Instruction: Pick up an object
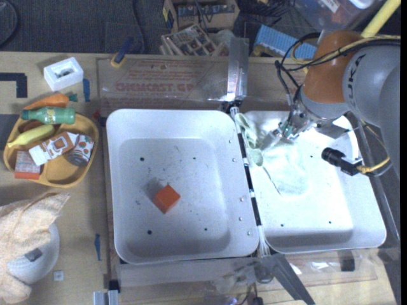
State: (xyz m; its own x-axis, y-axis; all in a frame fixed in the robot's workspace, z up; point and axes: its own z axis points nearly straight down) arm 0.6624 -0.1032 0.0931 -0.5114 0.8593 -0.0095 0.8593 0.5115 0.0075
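Nothing looks picked yet: the small orange cube (pixel 167 198) lies untouched in the left white bin (pixel 127 138), while the gripper (pixel 287 132) hangs low over the right white bin (pixel 362 227), its state impossible to tell.

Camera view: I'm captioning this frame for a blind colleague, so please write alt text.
A grey robot arm reaches from the right over the right white bin, its gripper low near that bin's far left corner. An orange block lies in the left white bin.

Grey arm (pixel 372 75), orange band (pixel 331 68)
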